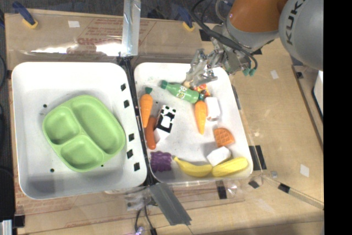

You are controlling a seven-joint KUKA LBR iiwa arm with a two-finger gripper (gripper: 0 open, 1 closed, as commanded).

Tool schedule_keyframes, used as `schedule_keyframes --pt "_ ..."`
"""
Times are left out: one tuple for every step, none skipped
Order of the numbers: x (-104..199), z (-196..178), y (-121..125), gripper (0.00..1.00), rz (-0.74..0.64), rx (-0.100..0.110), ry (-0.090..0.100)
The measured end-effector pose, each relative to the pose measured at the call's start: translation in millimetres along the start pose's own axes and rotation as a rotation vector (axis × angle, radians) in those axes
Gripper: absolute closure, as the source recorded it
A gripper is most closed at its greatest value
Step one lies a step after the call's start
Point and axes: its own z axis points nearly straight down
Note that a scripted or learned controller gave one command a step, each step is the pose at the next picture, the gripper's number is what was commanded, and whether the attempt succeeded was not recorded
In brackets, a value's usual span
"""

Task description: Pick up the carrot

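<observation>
Approach step: the end effector (199, 71), grip state unclear, hovers above the bottle (180, 91); next, descend onto the carrot (201, 114).

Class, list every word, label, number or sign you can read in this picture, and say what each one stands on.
"KUKA": on the grey arm.
Red print on the clear sheet behind the bins: too blurred to read.
Label on the green bottle: too small to read.
Black-and-white block: a pattern, no readable text.
</observation>
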Motion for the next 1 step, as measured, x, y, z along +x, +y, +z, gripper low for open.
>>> schedule_keyframes --pt "60.1 -37.1 -7.1 1.0 -0.136 0.0 0.001"
